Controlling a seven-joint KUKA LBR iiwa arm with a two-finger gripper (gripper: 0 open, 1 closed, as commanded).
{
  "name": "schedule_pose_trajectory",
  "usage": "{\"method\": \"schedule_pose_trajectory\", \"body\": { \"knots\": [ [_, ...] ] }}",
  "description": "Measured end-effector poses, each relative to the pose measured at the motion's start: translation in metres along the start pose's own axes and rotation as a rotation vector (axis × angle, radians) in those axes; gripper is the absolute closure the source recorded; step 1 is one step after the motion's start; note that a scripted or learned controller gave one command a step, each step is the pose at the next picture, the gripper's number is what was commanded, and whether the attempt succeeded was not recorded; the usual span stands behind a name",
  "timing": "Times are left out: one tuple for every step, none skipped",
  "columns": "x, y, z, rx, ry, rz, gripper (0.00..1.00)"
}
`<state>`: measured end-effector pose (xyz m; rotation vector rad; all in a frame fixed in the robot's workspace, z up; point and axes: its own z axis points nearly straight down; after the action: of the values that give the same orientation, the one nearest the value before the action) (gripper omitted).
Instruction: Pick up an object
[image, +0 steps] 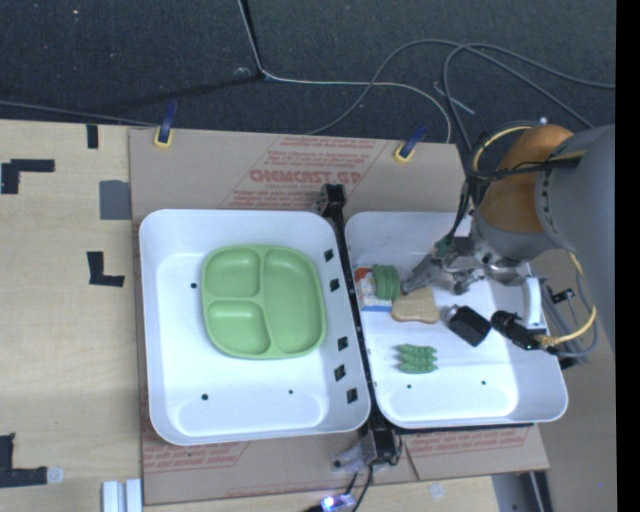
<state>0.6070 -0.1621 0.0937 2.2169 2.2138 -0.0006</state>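
- We see the pincer (424, 279) low in the right bin (500, 402), at twelve o'clock of the tan bread slice (417, 310), which we judge to be its target.
- We cannot tell whether it is open or closed.
- The green pea pod (415, 357) lies at six o'clock of the bread.

Soft, even overhead light, mild bloom on the left bin (180, 400), faint shadows, slightly blurry detail.

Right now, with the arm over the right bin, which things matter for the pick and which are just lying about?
Likely in play: gripper; tan slice next to it; green pod; green-and-red piece by the divider; right bin.
Lying about: green divided plate in the left bin; yellow clamp.
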Motion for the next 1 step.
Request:
{"method": "schedule_pose_trajectory", "body": {
  "knots": [
    [0.0043,-0.0009,-0.0085,0.005,0.007,-0.002,1.0]
  ]
}}
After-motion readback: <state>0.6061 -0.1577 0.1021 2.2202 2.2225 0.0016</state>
